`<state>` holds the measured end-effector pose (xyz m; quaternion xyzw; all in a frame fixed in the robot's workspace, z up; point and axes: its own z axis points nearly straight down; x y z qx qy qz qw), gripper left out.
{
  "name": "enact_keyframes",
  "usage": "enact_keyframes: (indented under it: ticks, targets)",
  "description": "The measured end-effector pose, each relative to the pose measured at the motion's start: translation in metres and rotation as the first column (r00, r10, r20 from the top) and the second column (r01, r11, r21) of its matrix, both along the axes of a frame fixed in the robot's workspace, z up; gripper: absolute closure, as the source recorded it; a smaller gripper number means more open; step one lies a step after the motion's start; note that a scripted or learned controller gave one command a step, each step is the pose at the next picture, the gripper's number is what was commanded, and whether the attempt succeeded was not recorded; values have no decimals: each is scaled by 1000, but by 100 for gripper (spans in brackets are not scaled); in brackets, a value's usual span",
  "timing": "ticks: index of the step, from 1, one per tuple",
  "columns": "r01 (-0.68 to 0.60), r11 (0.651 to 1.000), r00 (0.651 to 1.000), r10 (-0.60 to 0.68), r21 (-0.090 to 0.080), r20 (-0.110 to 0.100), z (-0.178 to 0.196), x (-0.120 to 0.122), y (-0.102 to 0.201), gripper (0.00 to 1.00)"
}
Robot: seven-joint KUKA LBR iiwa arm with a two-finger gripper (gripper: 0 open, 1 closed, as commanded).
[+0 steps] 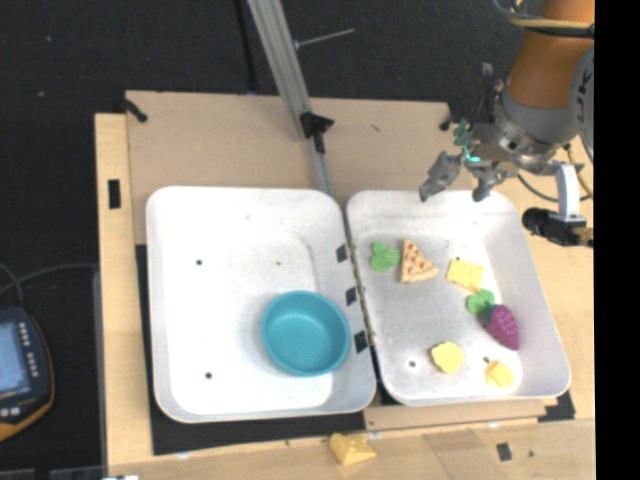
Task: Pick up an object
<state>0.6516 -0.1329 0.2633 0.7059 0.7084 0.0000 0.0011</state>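
My gripper (458,185) hangs above the far edge of the right bin (440,213), its two fingers spread open with nothing between them. Below it in the right bin lie a green toy (383,258), a pizza slice (416,262), a yellow cheese piece (464,273), a green-topped purple grape bunch (497,320), a yellow lump (447,357) and a small orange-yellow piece (498,373). The nearest toys sit well toward the camera from the fingers.
A teal bowl (304,332) sits in the left bin (200,238). A slanted metal pole (285,63) rises behind the bins' shared edge. A yellow wedge (351,449) lies on the bench in front. A handheld pendant (18,368) is at far left.
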Motion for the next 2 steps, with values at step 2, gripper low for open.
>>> enact_keyframes:
  ticks: [2]
  targets:
    - [6,1000,1000,-6,0,-7,-114,-11,1,0]
